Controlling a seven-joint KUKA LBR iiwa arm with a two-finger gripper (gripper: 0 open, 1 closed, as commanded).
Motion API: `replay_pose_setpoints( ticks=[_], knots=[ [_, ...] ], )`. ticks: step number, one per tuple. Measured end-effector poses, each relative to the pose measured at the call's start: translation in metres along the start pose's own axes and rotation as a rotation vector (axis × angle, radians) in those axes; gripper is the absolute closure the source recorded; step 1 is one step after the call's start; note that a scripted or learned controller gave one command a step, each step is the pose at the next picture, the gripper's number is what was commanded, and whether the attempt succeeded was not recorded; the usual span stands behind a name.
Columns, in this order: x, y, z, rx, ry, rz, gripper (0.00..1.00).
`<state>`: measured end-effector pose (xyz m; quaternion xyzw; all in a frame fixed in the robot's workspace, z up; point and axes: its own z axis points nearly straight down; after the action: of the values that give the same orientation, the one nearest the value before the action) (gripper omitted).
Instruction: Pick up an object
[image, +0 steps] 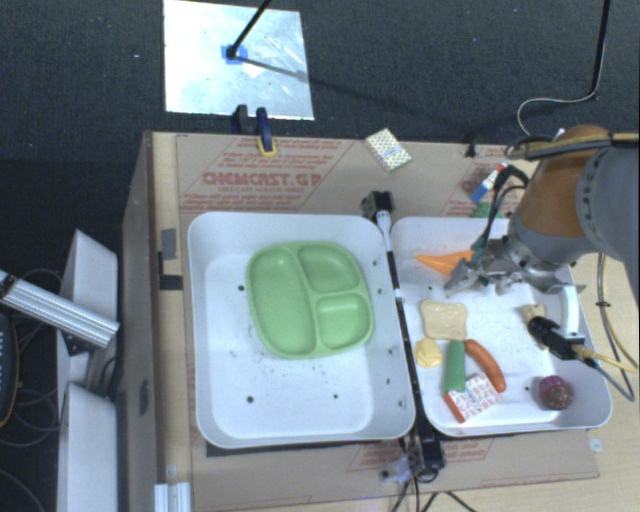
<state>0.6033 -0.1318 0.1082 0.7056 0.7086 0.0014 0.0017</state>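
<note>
Arm (565, 195) low, wrist bent leftward

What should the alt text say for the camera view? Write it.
A grey arm's gripper hangs beside an orange carrot in the right bin, among toy foods. The left bin holds a green divided plate.

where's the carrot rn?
The carrot lies at the back of the right bin, beside the end effector, behind the bread slice.

Divided plate (308, 300) in left bin (215, 400)
</note>
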Motion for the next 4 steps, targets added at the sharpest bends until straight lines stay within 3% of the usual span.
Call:
replay_pose_setpoints(
  ticks=[1,2,3,4],
  knots=[
    [-0.031,0.056,0.030,0.046,0.011,0.006,0.00],
    [-0.032,0.056,0.020,0.050,0.007,0.002,1.00],
    [0.038,0.009,-0.094,-0.002,0.001,-0.002,1.00],
    [0.037,0.008,-0.092,0.002,0.000,0.000,0.00]
  ],
)
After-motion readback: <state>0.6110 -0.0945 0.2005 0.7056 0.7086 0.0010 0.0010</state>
